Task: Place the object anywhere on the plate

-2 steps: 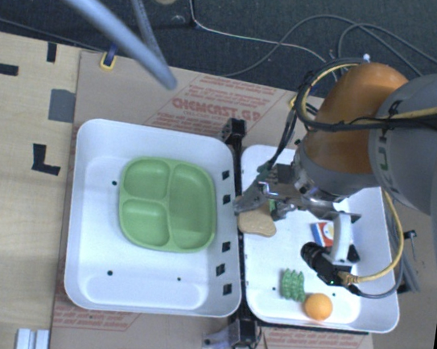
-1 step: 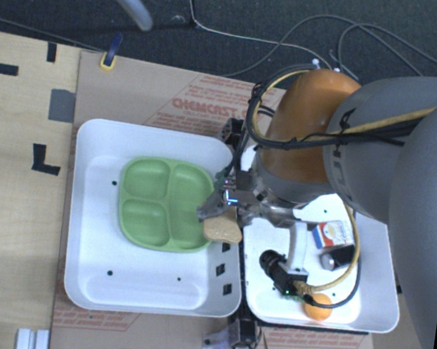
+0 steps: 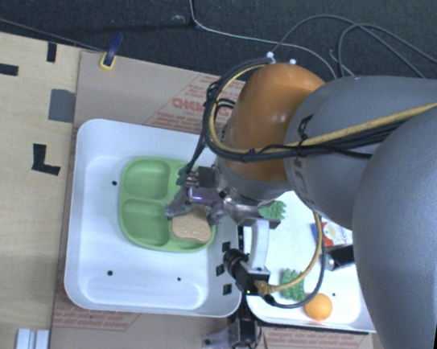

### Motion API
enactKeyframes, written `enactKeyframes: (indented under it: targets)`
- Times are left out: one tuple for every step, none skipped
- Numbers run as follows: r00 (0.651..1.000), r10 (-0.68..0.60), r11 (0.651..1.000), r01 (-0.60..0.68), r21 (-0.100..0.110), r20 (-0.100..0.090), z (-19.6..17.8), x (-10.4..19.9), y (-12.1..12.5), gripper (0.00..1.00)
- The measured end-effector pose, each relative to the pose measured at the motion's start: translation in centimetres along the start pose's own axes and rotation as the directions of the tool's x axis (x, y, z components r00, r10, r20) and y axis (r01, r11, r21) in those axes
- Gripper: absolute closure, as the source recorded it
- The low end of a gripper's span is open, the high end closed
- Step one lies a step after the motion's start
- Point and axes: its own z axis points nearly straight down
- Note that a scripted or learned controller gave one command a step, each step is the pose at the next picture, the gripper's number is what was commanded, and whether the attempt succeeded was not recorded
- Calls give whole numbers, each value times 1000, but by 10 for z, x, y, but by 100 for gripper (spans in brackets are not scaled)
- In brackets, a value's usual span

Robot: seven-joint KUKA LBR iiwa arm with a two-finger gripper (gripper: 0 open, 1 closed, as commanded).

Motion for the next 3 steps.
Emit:
enactKeyframes:
  targets:
    - [1000, 4, 1000, -4, 2, 2, 19, 39, -17, 100]
    - [1000, 6, 1000, -6, -1, 1, 1, 35, -13, 100]
    - [1000, 7, 1000, -7, 0, 2, 2, 35, -13, 0]
